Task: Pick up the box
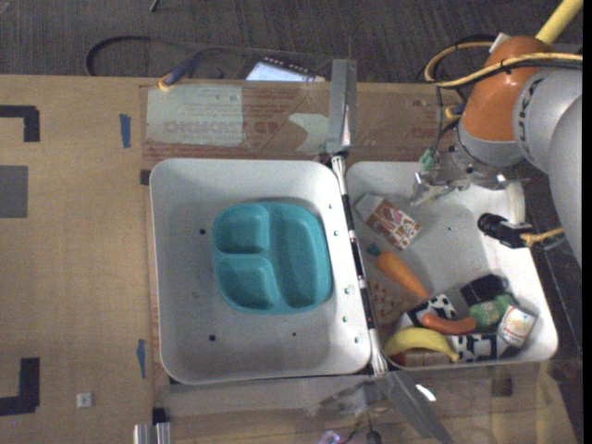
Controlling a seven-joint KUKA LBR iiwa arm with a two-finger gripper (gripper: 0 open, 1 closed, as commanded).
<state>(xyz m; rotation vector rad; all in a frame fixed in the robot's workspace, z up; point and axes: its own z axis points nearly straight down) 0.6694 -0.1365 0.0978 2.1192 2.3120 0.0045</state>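
Above the bench, looking down at a slant, two shallow white bins sit side by side. Left bin (176, 248) holds a teal divided tray (273, 255). Right bin (541, 317) holds the clutter: a small box (392, 223), white and brown with a printed face, lies tilted near the bin's upper left corner, close beside the divider between the bins. Just below it lies a carrot (403, 274). Further down, heaped in the lower right corner, are a banana (421, 343), a black-and-white checked cloth (462, 326), a small can (517, 325) and a few dark and green items too jumbled to name.

The grey arm (555, 118), with its orange band, reaches in from the right over the bin's upper edge. The gripper (431, 185) hangs near the back wall, up and to the right of the box and apart from it. It is small and partly shadowed, so whether the fingers are apart or together cannot be told. Nothing is seen between them, and it touches nothing that can be made out.

The step in hand looks like the approach, with the pick not yet begun. To do it well, the gripper should move down-left until it is centred over the box, turn so the fingers straddle its narrower side, and descend squarely. The box's tilt and its closeness to the divider leave little room on that side, and the carrot lies close on the lower side, so a closing direction that avoids both would be safest.
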